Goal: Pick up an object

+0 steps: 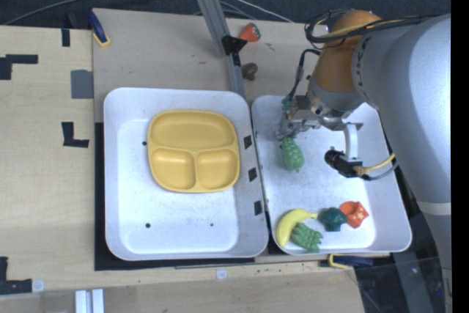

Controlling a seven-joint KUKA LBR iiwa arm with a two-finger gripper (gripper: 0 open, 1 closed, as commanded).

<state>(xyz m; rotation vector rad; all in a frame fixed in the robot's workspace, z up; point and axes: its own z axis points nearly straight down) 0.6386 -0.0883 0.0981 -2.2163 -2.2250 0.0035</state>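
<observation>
The gripper [287,130] hangs low over the upper left part of the right-hand bin [388,231], with a small knobbly green toy [292,155] directly beneath it and touching or almost touching its tip. I cannot tell whether the tool is spread or closed, or whether it has any hold on that toy; the wrist housing and its cables crowd the spot.

If the green toy is the target, the step in hand reads as the final descent and close. To do it well, the tool should be centred over the toy's widest part instead of its top end, come down until it straddles the body, close firmly, and lift straight up so the piece does not roll out sideways. The bin's left wall is just beside the tool, so any sideways correction should go away from that wall.

Well below the tool, at the near edge of the same bin, sits a cluster: a yellow banana [290,222] with a second green toy [307,236] lying against it, then a dark teal piece [333,218] and a red-orange piece [355,213] touching each other. Across the divider from the tool, the left bin [124,223] holds a yellow divided plate [193,150].

The arm's grey body [421,99] covers the right side of the bin, so anything lying there is hidden. The exact shapes of the teal and red pieces are too small to name.
</observation>
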